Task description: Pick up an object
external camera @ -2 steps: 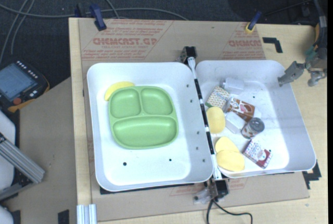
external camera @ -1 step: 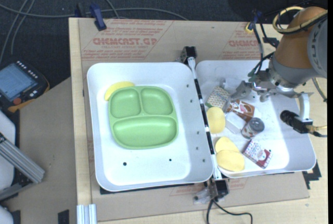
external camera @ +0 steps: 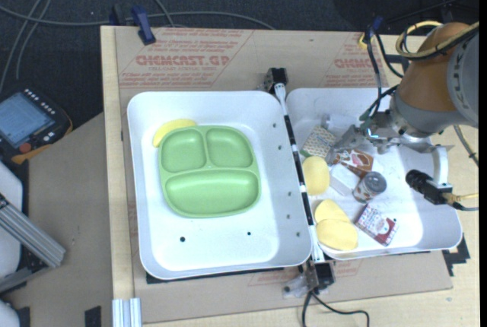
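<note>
Writing: the brown board (external camera: 228, 52) under the bins carries red print reading "CHEMCAST GP", repeated at its far right, where the arm cuts it off.
Left bin (external camera: 144, 166): holds a green divided tray (external camera: 207, 169) with three compartments; a yellow piece (external camera: 172, 129) lies at the tray's far left corner, partly tucked under it.
Right bin (external camera: 434, 230): crowded with small things, well right of the tray.
Objects to pick: a pale yellow lemon-like thing (external camera: 316, 175) against the bin's left wall; two yellow rounded pieces (external camera: 335, 225) at the near left corner, touching each other; a red and white packet (external camera: 377, 225) just right of them, its print too small to read; a patterned packet (external camera: 319, 141) at the far left, label unreadable.
Arm (external camera: 437, 78): grey with an orange band, reaching in from the right over the far part of the right bin.
Gripper (external camera: 364, 143): low over a brown and white item (external camera: 354, 160) and a small round dark-topped thing (external camera: 373, 184).
Fingers: lost in the clutter; cannot tell how wide they stand or whether anything is between them.
Hard to make out: the pale items under the wrist blur together.
</note>
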Available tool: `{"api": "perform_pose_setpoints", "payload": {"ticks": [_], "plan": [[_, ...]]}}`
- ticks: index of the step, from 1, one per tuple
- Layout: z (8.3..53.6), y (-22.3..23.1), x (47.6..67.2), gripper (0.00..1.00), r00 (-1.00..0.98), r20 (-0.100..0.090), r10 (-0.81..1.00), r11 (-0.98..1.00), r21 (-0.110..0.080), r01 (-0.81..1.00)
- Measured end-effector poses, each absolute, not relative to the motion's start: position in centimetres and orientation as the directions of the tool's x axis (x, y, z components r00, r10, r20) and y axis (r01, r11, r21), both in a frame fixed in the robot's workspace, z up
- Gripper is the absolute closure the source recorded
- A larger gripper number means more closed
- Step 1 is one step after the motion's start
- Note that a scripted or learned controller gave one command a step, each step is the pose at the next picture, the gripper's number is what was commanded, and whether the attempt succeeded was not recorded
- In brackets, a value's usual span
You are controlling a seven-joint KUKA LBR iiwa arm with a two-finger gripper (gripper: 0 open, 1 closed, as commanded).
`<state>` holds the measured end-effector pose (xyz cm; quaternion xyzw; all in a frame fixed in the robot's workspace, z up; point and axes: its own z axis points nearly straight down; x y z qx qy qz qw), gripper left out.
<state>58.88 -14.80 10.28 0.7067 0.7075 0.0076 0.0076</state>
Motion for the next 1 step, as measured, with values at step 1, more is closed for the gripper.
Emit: {"api": "perform_pose_setpoints", "payload": {"ticks": [1], "plan": [[9.91,-13.51,57.35,0.0,0.005,-0.014,1.0,-0.004,0.045,0.999]]}}
